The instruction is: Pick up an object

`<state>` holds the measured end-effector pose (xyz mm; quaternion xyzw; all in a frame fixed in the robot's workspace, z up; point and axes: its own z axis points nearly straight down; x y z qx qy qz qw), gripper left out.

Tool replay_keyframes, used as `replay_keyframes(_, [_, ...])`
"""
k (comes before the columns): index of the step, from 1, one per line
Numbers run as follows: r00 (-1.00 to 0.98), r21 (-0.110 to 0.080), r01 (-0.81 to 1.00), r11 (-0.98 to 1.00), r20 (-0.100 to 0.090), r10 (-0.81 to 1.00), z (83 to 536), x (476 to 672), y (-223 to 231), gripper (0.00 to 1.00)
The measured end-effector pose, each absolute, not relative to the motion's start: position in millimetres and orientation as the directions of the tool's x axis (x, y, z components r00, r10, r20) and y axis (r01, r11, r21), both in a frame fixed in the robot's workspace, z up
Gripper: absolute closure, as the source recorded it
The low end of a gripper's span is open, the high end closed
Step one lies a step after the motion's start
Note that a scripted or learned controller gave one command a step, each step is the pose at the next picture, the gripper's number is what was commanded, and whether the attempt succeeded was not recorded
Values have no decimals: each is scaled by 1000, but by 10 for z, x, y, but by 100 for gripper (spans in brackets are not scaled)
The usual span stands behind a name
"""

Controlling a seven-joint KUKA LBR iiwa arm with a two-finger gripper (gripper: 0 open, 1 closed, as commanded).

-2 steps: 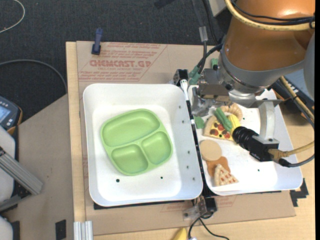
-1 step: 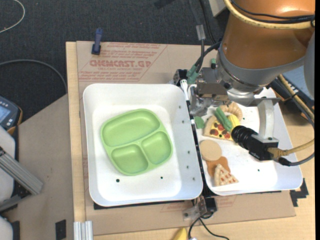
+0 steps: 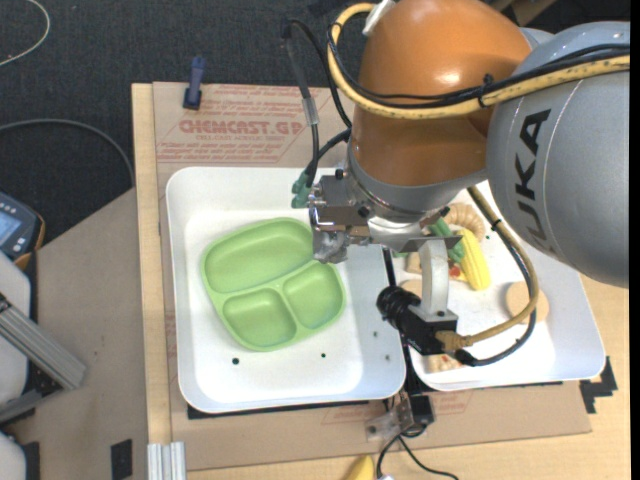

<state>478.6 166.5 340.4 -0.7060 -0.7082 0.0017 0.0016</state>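
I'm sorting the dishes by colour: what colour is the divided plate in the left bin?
Light green, plain, seen clearest in the camera view: divided plate.

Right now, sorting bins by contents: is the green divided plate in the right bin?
No, the green divided plate lies in the left bin.

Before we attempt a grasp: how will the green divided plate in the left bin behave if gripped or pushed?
The green divided plate looks like moulded plastic, so probably stiff and light for its size. It lies flat on the left bin floor; a push would likely slide it, not tip or roll it. Its smooth, glossy surface and low rim suggest a pinch could slip.
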Motion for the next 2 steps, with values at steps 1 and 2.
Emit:
replay_keyframes(1, [5,8,1000,-5,1,1000,4373,4798,1019,100])
replay_keyframes(2, [-1,4,1000,1,0,1000,4438,4800,1052,100])
